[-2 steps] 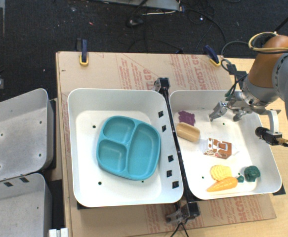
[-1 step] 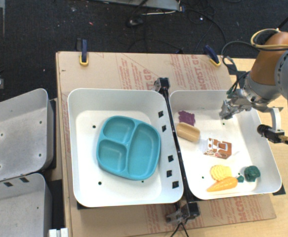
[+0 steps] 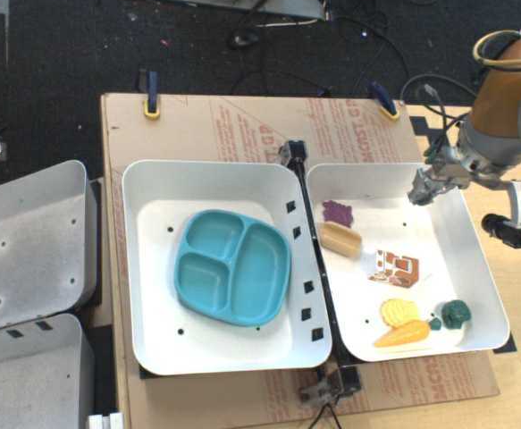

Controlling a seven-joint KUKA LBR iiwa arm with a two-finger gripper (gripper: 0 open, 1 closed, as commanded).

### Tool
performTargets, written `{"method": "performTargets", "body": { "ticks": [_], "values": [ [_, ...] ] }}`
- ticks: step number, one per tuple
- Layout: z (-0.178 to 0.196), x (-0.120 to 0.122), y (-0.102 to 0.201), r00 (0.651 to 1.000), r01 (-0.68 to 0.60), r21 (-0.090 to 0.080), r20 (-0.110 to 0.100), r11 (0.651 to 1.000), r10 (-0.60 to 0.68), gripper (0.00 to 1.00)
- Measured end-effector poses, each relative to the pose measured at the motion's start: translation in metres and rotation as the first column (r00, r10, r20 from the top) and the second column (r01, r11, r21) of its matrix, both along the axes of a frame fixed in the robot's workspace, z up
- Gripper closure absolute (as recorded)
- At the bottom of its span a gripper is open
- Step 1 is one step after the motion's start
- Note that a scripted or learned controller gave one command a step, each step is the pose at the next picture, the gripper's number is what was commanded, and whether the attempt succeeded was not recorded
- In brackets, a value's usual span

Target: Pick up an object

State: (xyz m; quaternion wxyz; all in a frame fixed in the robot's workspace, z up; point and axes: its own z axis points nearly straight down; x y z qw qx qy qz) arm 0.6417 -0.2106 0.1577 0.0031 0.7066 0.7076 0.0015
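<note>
The right bin holds several small items: a purple piece and a tan bread roll near its left wall, a brown-and-white block in the middle, and a yellow corn piece, an orange carrot and a green broccoli along the front. My gripper hangs over the bin's back right corner, well apart from all of them. Nothing shows between its fingers.
The left bin holds a turquoise sectioned plate. A black divider runs between the bins. White trays lie off the bench at the left. Clamps sit on the cardboard's back edge.
</note>
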Motion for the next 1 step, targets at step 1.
{"method": "performTargets", "body": {
  "ticks": [1],
  "values": [
    [0.0452,0.0038,-0.0051,1.0,-0.001,-0.001,0.001,1.0,0.001,1.0]
  ]
}}
